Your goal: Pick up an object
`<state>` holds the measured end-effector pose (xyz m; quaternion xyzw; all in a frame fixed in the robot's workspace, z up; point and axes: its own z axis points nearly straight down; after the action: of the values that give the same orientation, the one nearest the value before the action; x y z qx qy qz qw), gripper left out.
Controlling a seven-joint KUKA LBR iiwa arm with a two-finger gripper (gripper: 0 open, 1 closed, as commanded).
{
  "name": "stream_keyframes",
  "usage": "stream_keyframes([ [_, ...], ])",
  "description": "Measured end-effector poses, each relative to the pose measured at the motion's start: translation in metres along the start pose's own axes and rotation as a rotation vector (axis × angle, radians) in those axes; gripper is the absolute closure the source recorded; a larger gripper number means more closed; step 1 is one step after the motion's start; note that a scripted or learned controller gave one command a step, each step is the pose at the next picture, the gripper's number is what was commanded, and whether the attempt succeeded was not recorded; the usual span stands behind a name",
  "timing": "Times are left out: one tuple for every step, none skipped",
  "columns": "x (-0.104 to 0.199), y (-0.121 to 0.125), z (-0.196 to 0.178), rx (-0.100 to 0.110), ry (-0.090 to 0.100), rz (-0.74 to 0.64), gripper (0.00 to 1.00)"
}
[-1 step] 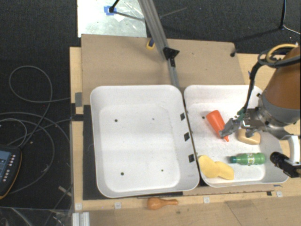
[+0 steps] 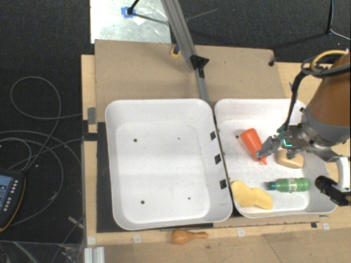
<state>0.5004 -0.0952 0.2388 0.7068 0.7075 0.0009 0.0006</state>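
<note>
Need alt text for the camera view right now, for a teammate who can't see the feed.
The arm's gripper is low in the right bin, at the lower end of an orange carrot, with a tan piece just beside it. A green bottle and a yellow toy lie near that bin's front edge. A small orange gourd sits on the bench, outside the bins.

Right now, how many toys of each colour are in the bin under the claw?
Orange: 1, the carrot-shaped toy
Green: 1, the bottle
Yellow: 1, the soft yellow lump
Tan: 1, the small tan piece, beside the claw
Total: 4
</note>
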Motion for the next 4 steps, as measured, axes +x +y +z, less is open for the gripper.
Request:
stream_keyframes([
  [0.009, 0.006, 0.052, 0.006, 0.001, 0.000, 0.00],
  [0.009, -0.001, 0.113, 0.008, 0.001, 0.001, 0.00],
  [0.009, -0.002, 0.150, 0.005, 0.001, 0.001, 0.00],
  [0.008, 0.000, 0.138, 0.000, 0.000, 0.002, 1.00],
])
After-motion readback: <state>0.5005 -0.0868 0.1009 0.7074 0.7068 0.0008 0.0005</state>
